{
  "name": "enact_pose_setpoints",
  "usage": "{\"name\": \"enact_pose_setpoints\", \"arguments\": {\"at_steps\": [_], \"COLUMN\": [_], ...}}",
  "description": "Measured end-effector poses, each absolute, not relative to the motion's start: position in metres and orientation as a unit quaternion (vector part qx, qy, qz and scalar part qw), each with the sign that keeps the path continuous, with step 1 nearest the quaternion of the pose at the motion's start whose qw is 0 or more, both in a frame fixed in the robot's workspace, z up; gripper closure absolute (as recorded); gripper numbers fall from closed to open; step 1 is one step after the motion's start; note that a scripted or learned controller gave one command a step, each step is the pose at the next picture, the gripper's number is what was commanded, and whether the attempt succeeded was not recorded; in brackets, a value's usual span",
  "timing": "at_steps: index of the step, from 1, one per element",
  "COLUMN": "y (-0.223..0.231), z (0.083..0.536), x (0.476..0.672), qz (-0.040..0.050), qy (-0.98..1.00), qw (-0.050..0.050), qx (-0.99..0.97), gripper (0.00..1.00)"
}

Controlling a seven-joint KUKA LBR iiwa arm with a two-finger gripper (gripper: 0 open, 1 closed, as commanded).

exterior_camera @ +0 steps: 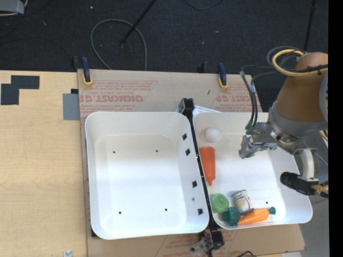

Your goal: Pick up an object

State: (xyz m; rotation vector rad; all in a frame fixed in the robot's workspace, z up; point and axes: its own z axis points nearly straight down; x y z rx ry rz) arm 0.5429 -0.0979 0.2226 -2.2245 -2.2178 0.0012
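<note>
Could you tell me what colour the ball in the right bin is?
The ball is white, seen in the camera view.

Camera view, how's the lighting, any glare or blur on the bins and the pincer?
Camera view: even light, both white bins bright, near washed out; soft shadows under the ball and orange bottle; small things sharp enough; pincer dim and slightly soft; floor behind dark.
</note>
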Motion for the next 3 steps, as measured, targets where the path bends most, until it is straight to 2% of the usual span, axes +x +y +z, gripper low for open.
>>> {"name": "enact_pose_setpoints", "arguments": {"at_steps": [1,2,3], "y": [-0.019,0.012,0.018], "z": [0.212,0.21,0.185], "x": [0.519,0.572,0.626], "qz": [0.0002,-0.0002,0.0011], "qy": [-0.709,-0.708,-0.708], "qw": [0.001,0.0,0.001], "qx": [-0.705,-0.706,-0.707], "gripper": [1.0,1.0,1.0]}}
